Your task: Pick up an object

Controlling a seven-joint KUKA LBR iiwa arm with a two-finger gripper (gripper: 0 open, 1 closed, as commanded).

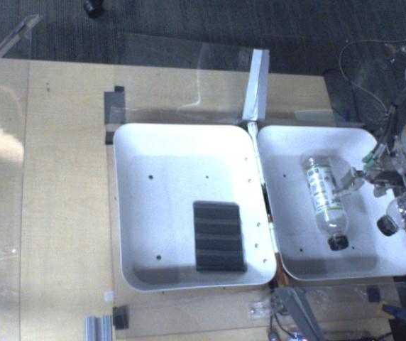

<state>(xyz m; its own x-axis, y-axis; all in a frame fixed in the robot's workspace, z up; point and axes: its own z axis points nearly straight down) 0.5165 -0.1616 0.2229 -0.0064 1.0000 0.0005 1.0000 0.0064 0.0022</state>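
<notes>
Overhead slanted view of the pale wooden tabletop [61, 190] and its two shallow white bins. In the left white bin [153, 204], a flat black ribbed rectangular block [219, 236] lies towards the near wall, well apart from the arm. In the right white bin [288, 162], a clear plastic bottle with a paper label [322, 190] lies on its side, roughly along the bin's depth, with its black cap [338, 243] pointing to the near edge. The two-finger gripper [360, 176] of the grey arm stands just beside the bottle's right flank, about level with its upper half; nothing is seen held in it, and whether it is parted or closed cannot be told from this angle.

Risks, as judged from this layout. The bottle is the likelier target, being next to the gripper. It is round, smooth and probably light, so a descent that lands off its axis would push it sideways and set it rolling towards the dividing wall rather than trapping it. A closure near the tapered neck could squeeze the bottle out lengthways. A thin clear wall may also buckle under pressure and slip free during the lift. The gripper's position near the bin's right wall leaves little room for correction.
</notes>
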